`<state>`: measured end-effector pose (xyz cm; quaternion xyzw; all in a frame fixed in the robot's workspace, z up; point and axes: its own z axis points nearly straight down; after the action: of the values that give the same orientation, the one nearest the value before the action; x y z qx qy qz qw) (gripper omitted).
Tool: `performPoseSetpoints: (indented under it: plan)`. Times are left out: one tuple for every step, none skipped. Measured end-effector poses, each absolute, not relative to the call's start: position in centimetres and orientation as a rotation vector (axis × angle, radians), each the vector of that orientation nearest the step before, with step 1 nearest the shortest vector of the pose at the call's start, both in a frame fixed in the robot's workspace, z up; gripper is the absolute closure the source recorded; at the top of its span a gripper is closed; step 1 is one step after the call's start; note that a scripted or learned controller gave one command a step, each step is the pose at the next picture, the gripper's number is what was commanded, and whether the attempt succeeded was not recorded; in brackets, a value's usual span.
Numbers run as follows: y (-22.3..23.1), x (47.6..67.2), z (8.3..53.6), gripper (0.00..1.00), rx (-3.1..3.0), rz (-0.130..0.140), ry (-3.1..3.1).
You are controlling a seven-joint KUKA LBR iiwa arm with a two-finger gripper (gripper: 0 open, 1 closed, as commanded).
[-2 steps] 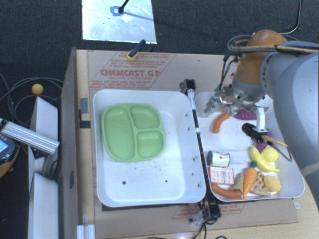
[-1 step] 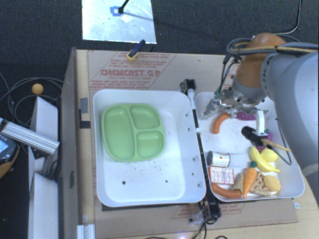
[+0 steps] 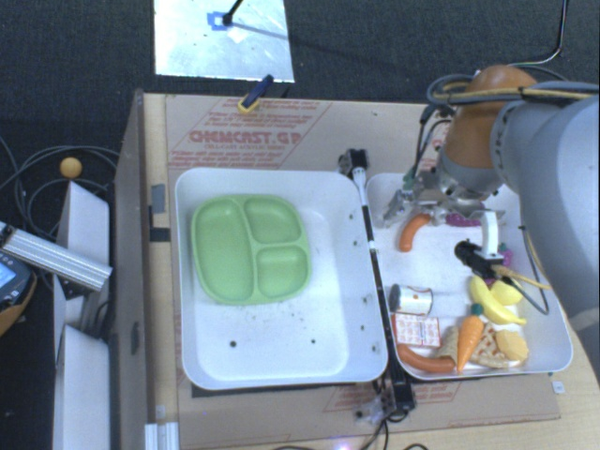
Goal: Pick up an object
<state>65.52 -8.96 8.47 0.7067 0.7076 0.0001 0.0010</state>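
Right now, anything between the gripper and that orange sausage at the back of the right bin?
Nothing visible. The gripper sits right above the orange sausage in the right bin; the other toys lie nearer the front.

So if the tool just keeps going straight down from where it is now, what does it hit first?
Most likely the orange sausage, which lies just under the tool in the right bin. Depth is hard to judge from this slanted view, so it could meet the bin floor beside it instead.
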Motion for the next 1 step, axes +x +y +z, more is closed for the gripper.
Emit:
performPoseSetpoints:
  plan:
    - [-9.49, 65.41, 8.46, 0.00, 2.219, 0.000, 2.221]
